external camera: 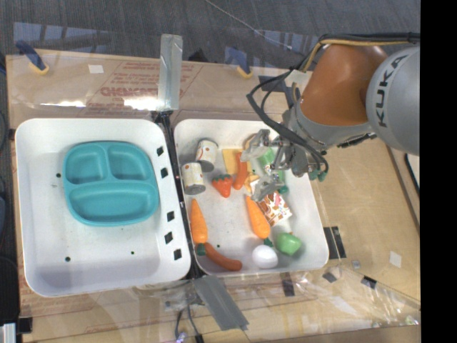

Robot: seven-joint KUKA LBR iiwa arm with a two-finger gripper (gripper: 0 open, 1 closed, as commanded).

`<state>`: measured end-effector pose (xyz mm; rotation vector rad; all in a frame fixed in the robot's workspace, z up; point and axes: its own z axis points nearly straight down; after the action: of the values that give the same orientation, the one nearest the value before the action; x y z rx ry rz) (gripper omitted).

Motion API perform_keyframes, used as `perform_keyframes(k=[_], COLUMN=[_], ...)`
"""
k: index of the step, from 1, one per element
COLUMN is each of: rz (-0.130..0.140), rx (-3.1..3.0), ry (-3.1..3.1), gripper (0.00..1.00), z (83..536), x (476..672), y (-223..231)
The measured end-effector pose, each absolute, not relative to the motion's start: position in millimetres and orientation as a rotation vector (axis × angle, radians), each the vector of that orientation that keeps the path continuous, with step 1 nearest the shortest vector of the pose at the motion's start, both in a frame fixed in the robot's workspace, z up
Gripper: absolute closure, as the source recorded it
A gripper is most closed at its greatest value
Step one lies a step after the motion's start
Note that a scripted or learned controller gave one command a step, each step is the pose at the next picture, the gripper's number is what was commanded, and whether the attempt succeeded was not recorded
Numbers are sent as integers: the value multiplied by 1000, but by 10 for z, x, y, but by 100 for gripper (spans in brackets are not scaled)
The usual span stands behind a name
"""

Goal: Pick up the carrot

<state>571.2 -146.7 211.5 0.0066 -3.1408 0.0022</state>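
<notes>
Tray (109,183) lies in left bin (43,263); right bin (314,213) holds carrots (197,222) (257,218), cans (193,177), egg (265,256); gripper (268,168) above its rear.

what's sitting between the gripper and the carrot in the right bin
Nothing visible stands between them. The gripper hangs in the right bin just above the middle carrot. A red-patterned packet touches that carrot's right side and could crowd the grasp.

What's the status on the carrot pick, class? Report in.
Gripper low in right bin, among the toys. Carrot lies just below it, not gripped. Second carrot by left wall. Printed packet touches the near carrot.
</notes>
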Motion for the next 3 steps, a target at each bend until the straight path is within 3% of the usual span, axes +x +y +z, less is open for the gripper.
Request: perform_keyframes(k=[1, 2, 3], rz=[-2, -3, -4], rx=[227, 439, 453], ry=[-3131, -3108, -3107], gripper=[0, 0, 100], z=[928, 905, 1003], x=[5353, 5006, 5021], y=[-1581, -1412, -1391])
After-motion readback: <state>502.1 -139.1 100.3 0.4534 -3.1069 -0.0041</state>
